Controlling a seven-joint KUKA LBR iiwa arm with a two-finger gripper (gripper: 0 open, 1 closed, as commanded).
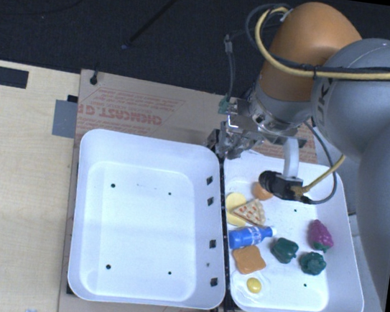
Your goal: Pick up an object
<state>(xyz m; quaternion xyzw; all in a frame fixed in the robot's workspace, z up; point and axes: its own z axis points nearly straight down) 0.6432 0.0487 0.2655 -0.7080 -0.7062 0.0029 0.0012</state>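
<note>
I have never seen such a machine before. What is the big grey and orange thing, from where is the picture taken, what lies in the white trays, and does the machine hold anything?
The big grey thing with the orange band is a robot arm. It reaches in from the right. The picture comes from one fixed camera above the bench, looking down at a slant.

Two shallow white plastic bins sit side by side. The left bin shows only its white floor. The right bin holds small toy foods: a blue plastic bottle, a wedge-shaped pizza slice, a purple grape bunch, two dark green peppers, an orange flat piece and a small yellow round piece.

The gripper hangs over the bins' far edge. Nothing is visibly held.
</note>
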